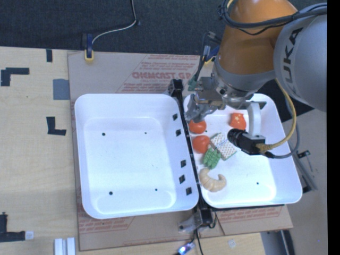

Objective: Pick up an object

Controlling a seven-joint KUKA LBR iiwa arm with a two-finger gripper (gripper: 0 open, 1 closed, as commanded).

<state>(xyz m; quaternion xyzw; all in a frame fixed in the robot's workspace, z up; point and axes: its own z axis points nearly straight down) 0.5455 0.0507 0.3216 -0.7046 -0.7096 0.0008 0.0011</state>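
Note:
My gripper (197, 112) hangs over the left side of the right bin (265, 187), directly above a red tomato-like piece (197, 126). A second red piece (201, 143) lies just below it. Beside that sit a green toy (211, 158) and a white checkered packet (224, 145). A tan croissant-shaped piece (212, 181) rests near the bin's front left. An orange-red piece (238, 120) lies under the wrist, to the right. The arm hides the bin's back part.
The left bin (127, 195) stands beside the right one, with a black-clipped divider edge (183, 147) between them. A black cable connector (245, 141) with a yellow cable hangs over the right bin. Cardboard lies under both bins.

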